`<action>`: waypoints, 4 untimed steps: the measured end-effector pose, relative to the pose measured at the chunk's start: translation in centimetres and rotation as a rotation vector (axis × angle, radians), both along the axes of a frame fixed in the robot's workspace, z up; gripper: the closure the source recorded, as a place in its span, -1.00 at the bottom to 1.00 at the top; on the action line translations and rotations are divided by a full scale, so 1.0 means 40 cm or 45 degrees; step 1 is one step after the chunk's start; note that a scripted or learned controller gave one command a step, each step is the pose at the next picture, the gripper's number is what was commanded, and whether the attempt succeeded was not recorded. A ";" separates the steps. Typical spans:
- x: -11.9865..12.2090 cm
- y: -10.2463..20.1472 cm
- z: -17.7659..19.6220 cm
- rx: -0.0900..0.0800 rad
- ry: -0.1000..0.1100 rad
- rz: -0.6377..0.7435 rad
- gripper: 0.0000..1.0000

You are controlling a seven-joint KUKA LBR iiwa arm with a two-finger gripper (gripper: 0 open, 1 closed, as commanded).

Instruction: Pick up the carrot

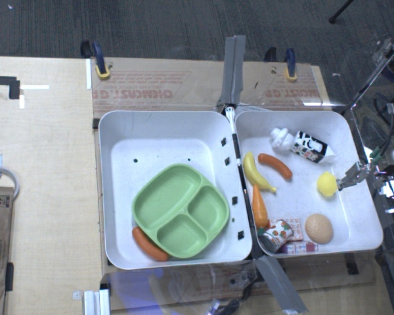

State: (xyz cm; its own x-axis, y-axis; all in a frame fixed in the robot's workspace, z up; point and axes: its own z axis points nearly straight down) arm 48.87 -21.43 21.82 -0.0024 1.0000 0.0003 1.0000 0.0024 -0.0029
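Two bins, and your carrot (pixel 259 206) lies in the right bin (pixel 354 245).
You'll find it against the left wall, below the banana (pixel 257 173). The gripper (pixel 350 178) sits beside the lemon (pixel 326 184); its grip state can't be told.

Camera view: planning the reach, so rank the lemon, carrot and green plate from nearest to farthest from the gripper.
From the gripper at the right bin's right wall:
1. Lemon, just beside it.
2. Carrot, at that bin's left wall.
3. Green plate, left bin.
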 end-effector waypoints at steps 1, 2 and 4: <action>-0.007 0.146 -0.318 0.001 -0.001 0.010 -1.00; 0.081 0.306 -0.318 0.000 -0.001 0.064 -1.00; 0.052 0.493 -0.068 -0.001 -0.003 0.476 1.00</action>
State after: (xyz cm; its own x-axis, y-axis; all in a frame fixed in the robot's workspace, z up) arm 50.95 -1.73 19.12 -0.3675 0.9300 -0.0009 0.9300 0.3675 -0.0004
